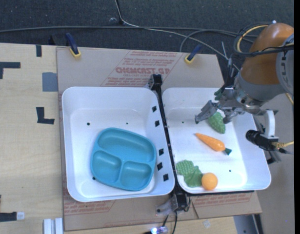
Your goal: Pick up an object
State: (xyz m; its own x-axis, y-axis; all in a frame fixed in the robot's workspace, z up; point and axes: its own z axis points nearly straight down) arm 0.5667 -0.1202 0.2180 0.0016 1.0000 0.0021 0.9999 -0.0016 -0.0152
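In the right bin lie a toy carrot, a knobbly green vegetable, a leafy green piece and a small orange ball. My gripper hangs over the bin's upper right part, with its dark fingers spread apart. The knobbly green vegetable sits right under and between them, partly hidden by the wrist. I cannot tell whether the fingers touch it.
The left bin holds a blue divided tray. A black divider runs between the bins. The arm and its cables crowd the right side above the right bin.
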